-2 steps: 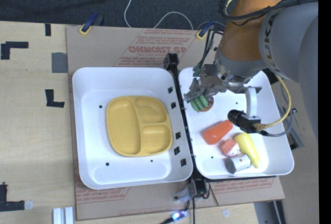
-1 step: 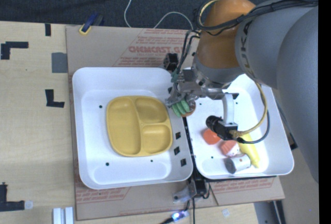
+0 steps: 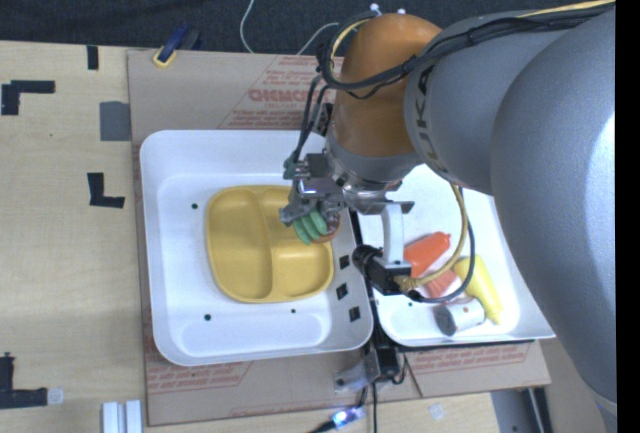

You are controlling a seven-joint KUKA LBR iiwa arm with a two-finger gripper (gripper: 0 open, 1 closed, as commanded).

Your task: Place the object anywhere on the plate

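A yellow divided plate lies in the left white bin. My gripper hangs over the plate's right rim, and a small green object shows between its fingers, just above the plate's edge. The arm's orange band and grey body cover much of the right bin.
In the right bin lie an orange-red object, a yellow object and a small grey piece. Black cables run down from the wrist between the bins. Cardboard lies under both bins.
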